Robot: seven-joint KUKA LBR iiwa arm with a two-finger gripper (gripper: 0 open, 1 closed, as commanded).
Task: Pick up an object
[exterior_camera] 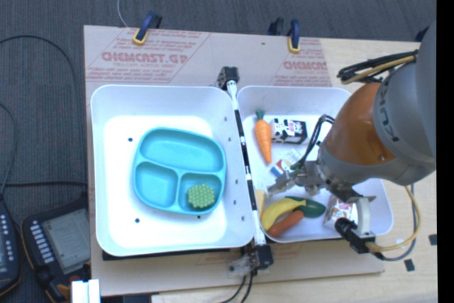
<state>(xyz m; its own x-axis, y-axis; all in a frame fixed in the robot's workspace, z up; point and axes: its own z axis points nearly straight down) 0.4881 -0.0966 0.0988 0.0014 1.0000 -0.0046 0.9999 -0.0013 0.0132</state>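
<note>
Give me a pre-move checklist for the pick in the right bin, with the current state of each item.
1. Gripper is over the right bin: ok.
2. Pickable things lie near it, the banana and the carrot: ok.
3. Something is already between the fingers: cannot tell, the wrist hides them.
4. Banana is free to lift: not ok, a red piece and a green piece lie against it.
5. Carrot has room around it: ok, it lies apart from the small carton.
6. Left bin's blue tray is out of the arm's way: ok.
</note>
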